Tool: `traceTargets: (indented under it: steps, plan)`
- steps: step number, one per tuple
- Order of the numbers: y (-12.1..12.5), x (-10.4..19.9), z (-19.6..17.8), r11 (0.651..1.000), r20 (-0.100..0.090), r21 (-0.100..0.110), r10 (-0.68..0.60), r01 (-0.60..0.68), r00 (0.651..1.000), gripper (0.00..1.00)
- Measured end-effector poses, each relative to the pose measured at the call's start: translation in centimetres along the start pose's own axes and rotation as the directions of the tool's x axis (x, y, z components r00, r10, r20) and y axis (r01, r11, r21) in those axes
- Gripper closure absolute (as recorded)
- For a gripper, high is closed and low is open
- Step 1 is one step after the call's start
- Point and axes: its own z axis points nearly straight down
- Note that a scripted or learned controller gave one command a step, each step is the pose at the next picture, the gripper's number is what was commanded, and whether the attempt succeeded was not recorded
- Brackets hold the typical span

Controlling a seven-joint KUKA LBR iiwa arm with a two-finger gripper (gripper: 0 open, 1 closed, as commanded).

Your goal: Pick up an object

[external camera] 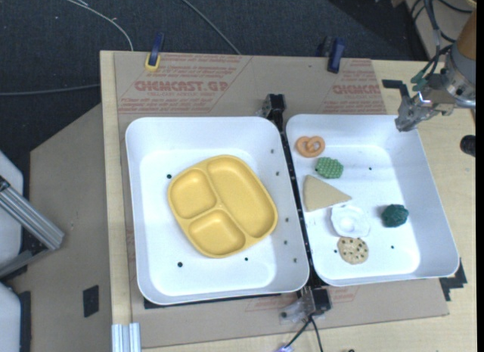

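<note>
- Gripper [408, 119] poised over right bin [435, 191], far corner; spread of fingers impossible to tell.
- Pretzel [309, 145] nearest, toward 9 o'clock from gripper; dark green piece [394, 215] toward 6 o'clock.

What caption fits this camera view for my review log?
Gripper poised over the right bin's far corner; toy foods lie in that bin, and a yellow divided plate sits in the left bin.

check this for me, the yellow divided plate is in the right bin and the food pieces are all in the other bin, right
Not quite. The camera view shows the yellow divided plate in the left bin, not the right. The food pieces, such as the pretzel and cookie, lie in the right bin.
</note>
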Motion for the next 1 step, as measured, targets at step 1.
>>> traceTargets:
  steps: [1]
  plan:
    - [-2.30,4.32,-0.71,1.000,-0.005,0.010,-0.002,0.002,1.000,1.00]
